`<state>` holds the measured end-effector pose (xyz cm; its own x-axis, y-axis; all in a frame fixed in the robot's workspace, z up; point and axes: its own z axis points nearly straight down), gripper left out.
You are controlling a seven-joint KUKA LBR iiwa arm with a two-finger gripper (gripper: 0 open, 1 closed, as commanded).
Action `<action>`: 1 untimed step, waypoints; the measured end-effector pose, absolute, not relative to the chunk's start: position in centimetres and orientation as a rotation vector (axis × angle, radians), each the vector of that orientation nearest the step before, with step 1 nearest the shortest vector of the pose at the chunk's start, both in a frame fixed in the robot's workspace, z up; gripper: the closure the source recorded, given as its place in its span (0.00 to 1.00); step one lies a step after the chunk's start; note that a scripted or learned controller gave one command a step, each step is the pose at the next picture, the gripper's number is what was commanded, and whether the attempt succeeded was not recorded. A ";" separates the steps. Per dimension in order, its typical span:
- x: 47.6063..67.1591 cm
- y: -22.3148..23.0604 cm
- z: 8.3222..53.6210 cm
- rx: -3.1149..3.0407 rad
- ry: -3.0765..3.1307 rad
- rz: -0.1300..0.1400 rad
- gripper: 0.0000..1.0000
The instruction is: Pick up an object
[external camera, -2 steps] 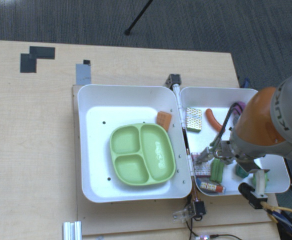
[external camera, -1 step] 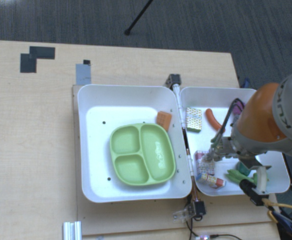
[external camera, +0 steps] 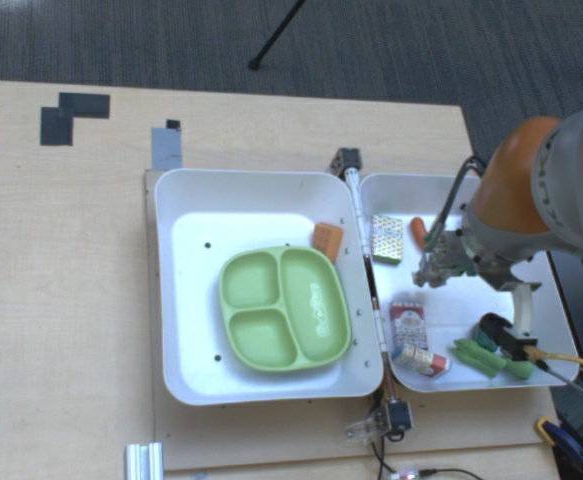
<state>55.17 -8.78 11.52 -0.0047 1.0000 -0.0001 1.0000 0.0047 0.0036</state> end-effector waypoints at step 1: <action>55.2 -8.8 11.5 2.214 2.226 0.003 0.00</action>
